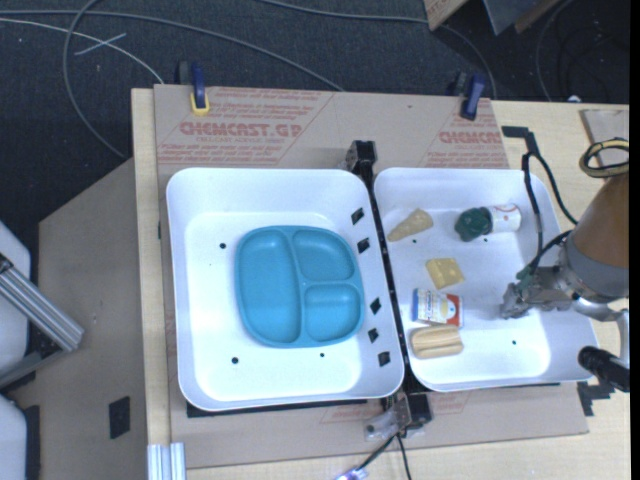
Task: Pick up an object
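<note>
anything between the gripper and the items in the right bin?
Nothing visible. The gripper sits low at the right side of the right bin. Bare bin floor separates it from the nearest items to its left: the yellow block, the small carton and the tan roll.

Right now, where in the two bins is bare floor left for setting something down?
Left bin: only strips around the blue divided plate. Right bin: bare floor between the yellow block and the gripper; crowded along its left side.
</note>
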Controlling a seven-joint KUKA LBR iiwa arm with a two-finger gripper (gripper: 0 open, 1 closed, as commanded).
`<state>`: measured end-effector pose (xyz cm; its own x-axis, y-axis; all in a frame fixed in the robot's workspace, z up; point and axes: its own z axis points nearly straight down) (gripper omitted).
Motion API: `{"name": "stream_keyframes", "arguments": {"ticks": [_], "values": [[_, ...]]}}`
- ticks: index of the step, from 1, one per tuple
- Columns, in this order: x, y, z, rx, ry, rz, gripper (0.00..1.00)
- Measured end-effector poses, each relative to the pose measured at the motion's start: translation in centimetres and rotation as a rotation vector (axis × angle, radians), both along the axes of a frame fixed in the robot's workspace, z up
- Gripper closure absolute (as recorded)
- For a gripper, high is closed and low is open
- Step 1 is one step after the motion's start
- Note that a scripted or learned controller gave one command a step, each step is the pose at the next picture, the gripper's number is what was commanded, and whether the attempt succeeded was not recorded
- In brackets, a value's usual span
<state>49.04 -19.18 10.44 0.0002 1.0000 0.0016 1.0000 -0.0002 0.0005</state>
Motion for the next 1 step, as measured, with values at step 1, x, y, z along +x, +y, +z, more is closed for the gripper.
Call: {"name": "stream_keyframes", "arguments": {"ticks": [1], "values": [[-0.07,-0.03,6.4,-0.004,-0.006,0.001,1.0]]}}
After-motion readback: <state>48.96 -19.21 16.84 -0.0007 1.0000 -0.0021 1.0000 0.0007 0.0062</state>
